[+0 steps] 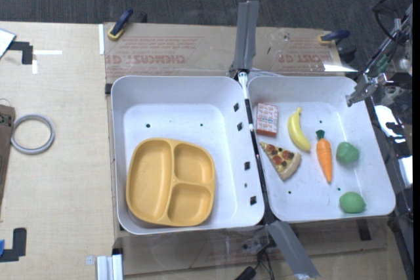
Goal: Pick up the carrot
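The carrot (324, 157) is orange with a small green top. It lies flat on the floor of the right bin (308, 206), right of centre, with its top pointing to the far side and its tip toward the near side. A yellow banana (298, 130) lies just to its left and a green round piece (347, 153) just to its right, each a short gap away.
The right bin also holds a pizza slice (281, 160), a red and white box (266, 119) and a second green piece (352, 202). A yellow divided plate (172, 181) sits in the left bin (131, 101). Metal hardware and cables (377, 72) crowd the right bin's far right corner.
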`<control>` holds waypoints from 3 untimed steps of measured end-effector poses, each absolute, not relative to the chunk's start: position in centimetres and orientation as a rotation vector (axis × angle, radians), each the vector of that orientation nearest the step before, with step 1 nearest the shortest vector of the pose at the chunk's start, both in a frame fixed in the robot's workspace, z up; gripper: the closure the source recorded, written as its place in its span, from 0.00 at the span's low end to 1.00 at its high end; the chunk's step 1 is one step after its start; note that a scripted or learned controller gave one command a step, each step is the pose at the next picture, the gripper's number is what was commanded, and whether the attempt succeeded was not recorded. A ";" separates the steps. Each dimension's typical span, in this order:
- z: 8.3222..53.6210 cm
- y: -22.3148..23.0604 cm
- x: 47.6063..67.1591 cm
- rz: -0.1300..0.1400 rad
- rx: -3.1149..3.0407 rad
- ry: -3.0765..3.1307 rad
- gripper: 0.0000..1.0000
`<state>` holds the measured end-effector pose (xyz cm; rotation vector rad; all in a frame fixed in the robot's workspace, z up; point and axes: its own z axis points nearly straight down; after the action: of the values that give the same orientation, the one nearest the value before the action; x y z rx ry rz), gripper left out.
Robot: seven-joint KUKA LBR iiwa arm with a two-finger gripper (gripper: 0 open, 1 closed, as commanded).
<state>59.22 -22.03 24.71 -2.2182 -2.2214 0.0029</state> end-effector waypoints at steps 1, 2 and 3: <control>10.2 -21.6 56.4 -0.008 -2.123 -2.306 0.00; 9.3 -21.3 57.0 -0.016 -2.212 -2.221 0.00; 16.2 -15.8 50.3 0.003 -2.397 -2.026 0.00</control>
<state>50.30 -15.84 16.22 -2.3966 -2.0261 0.0029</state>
